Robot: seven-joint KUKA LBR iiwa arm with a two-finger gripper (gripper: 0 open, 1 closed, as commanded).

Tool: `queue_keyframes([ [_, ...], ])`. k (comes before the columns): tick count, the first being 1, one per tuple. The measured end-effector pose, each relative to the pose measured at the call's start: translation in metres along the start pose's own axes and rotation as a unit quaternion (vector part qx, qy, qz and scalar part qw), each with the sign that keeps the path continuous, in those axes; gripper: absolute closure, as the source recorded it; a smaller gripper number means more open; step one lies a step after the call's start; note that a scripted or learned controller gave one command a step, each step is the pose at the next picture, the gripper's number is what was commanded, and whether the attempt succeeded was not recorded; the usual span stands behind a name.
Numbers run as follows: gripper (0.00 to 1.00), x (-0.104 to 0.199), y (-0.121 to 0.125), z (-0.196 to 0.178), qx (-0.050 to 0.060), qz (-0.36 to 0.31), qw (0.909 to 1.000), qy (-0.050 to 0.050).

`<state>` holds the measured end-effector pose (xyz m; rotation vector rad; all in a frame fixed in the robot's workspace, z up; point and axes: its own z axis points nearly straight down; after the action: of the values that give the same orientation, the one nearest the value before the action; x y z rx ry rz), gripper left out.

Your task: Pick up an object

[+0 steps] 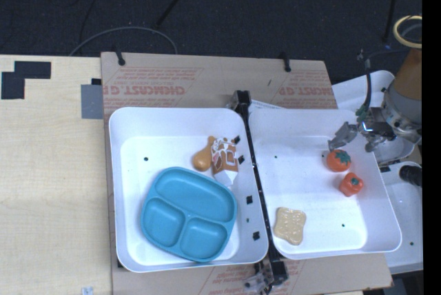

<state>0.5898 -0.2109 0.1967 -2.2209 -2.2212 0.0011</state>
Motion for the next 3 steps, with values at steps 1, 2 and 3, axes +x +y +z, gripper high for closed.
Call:
queue_keyframes([
  [1, 0.0, 0.007, 0.008, 0.053, 0.002, -0.001, 1.0, 0.001],
  [2, 0.0, 0.007, 0.008, 0.105, 0.0, 0.0, 1.0, 0.0],
  [3, 1.0, 0.007, 0.007, 0.093, 0.001, 0.0, 1.0, 0.0],
])
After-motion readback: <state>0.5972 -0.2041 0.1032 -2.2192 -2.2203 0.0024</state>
